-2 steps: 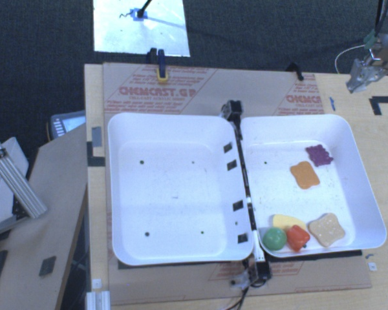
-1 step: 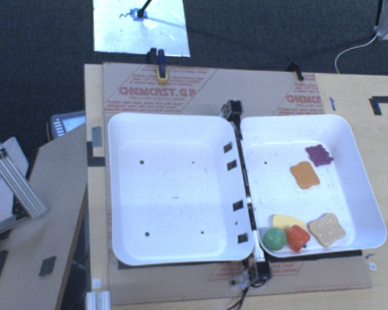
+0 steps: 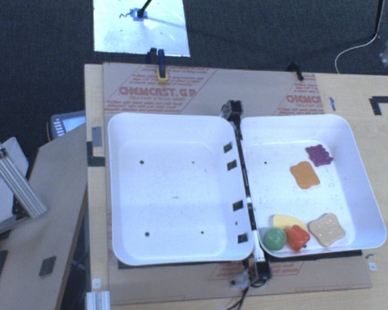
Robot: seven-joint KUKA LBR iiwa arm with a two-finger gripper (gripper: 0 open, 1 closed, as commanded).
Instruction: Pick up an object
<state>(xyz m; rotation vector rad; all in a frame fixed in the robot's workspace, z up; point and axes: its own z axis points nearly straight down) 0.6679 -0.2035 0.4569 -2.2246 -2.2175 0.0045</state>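
Gripper: opening and load cannot be told | right bin [image 3: 346, 137]: purple grapes [image 3: 319, 154], orange piece [image 3: 304, 174] toward far side; yellow wedge [image 3: 286, 221], green ball [image 3: 274, 239], red pepper [image 3: 298, 237], toast slice [image 3: 326, 229] clustered at near edge | left bin [image 3: 116, 173] alongside.

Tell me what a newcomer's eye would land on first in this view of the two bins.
The bright toy foods in the right bin stand out first: a green ball, a red piece, a yellow wedge and a toast slice bunched at its near edge. Farther back lie an orange piece and a purple cluster. Next comes the white left bin beside it.
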